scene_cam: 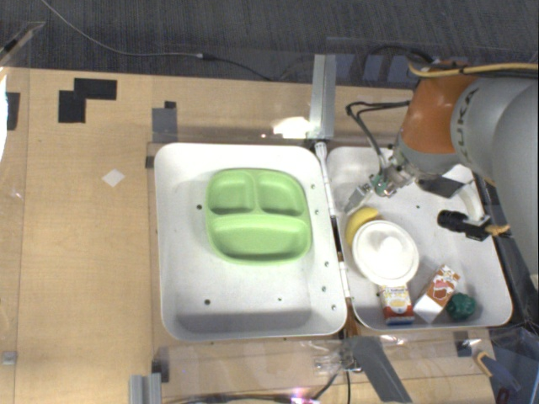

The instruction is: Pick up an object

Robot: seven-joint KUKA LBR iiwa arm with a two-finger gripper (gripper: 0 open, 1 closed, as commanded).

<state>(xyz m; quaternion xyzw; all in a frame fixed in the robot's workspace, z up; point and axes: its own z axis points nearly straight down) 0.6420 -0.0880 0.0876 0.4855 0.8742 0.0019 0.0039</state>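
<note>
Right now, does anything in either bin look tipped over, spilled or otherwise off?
Nothing spilled or broken. The two small cartons lie tipped on their sides by the right bin's front edge, and the white bowl partly covers a yellow object.

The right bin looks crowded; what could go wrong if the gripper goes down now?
The gripper hangs near the right bin's left wall and may strike it. The yellow object lies partly under the white bowl, so a grasp could slip or shift the bowl.

My wooden bench (84,251) carries two shallow white bins side by side, the left bin (181,293) and right bin (497,297), edges touching.
</note>
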